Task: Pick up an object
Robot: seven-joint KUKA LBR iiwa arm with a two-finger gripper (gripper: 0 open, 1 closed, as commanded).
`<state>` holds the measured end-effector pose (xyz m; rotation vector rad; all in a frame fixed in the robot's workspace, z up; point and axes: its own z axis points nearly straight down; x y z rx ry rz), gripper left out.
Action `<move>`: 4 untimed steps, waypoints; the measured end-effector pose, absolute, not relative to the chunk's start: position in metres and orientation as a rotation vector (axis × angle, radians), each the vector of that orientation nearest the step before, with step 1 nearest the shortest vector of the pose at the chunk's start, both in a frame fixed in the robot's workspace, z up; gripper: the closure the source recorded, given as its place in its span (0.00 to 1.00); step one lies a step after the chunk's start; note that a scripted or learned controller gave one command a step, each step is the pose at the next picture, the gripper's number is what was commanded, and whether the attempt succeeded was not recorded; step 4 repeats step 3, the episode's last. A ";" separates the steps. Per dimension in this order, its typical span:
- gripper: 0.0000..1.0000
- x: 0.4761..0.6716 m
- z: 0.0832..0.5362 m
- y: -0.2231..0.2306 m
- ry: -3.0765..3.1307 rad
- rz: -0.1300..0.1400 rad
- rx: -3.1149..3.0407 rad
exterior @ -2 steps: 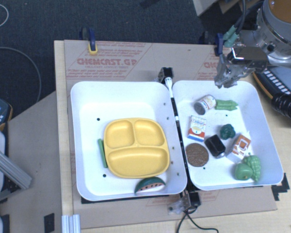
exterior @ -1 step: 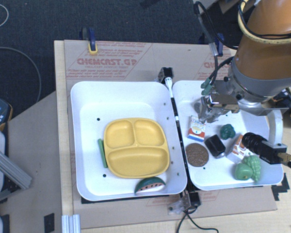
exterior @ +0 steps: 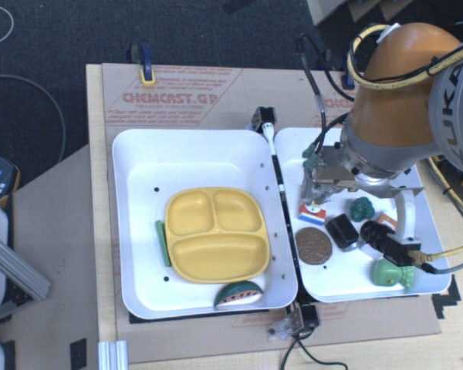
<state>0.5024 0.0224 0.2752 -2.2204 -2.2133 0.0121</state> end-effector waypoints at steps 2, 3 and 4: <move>1.00 0.478 0.342 0.005 -2.211 0.015 -2.220; 1.00 0.477 0.246 -0.056 -2.207 0.014 -2.225; 1.00 0.477 0.246 -0.056 -2.207 0.014 -2.225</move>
